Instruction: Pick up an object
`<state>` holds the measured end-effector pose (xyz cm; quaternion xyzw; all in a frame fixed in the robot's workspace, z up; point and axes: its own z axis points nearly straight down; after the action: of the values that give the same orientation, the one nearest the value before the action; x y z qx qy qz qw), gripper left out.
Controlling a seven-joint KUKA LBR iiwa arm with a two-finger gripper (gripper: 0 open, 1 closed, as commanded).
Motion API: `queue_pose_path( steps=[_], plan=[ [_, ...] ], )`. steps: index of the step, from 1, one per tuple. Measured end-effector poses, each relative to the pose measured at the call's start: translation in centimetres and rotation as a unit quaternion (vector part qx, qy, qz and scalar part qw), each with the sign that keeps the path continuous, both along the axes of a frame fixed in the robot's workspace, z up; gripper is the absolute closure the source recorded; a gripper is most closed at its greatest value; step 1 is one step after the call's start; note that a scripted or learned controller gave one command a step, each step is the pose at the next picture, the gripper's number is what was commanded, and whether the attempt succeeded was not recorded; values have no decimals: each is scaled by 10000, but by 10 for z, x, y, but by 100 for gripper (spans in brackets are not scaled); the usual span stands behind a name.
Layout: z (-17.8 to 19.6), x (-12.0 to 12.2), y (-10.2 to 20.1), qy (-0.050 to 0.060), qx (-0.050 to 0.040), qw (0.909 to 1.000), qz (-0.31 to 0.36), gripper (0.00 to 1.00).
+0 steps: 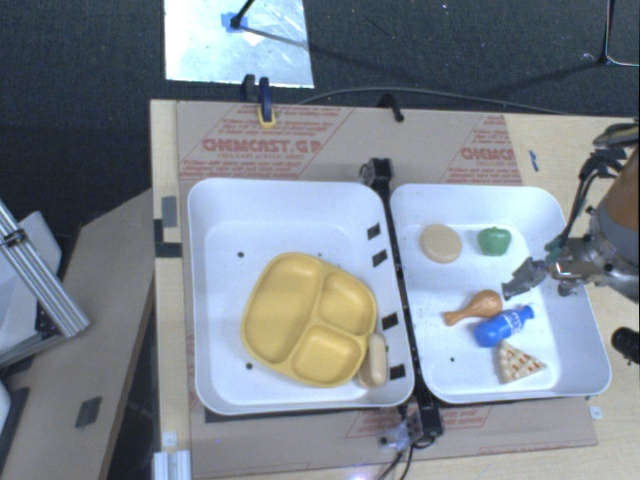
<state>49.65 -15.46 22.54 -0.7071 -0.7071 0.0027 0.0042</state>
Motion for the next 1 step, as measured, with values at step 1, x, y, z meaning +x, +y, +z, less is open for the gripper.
queue_pose_path(
  steps=[1],
  plan=[
    [6,3,0,-56,-11,10000,17,0]
  ],
)
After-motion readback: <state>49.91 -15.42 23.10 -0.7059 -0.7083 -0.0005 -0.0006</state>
